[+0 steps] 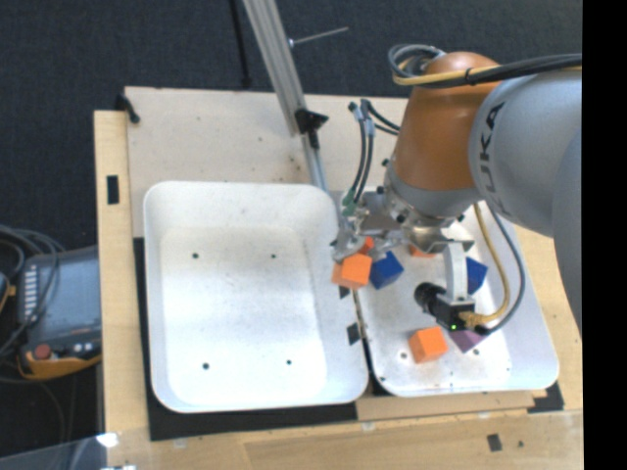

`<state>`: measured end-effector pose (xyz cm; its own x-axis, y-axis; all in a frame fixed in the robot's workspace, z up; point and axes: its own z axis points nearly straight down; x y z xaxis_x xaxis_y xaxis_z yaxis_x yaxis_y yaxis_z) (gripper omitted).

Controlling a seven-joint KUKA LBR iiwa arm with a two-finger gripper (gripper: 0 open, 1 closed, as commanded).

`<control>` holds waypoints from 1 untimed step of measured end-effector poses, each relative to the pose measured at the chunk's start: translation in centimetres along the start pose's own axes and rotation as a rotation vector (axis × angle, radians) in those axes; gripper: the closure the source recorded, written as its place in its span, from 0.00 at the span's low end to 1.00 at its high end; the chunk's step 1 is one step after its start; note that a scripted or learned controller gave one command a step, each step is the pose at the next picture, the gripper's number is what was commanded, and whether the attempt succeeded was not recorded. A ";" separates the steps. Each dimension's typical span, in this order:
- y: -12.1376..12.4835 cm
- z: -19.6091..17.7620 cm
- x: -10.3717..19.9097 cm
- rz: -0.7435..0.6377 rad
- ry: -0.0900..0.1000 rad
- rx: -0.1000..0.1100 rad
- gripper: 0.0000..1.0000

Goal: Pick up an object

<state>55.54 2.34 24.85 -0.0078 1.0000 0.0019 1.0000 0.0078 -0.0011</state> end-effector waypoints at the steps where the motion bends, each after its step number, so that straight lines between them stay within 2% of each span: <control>1: -1.3 -0.4 4.6 0.000 0.000 0.001 1.00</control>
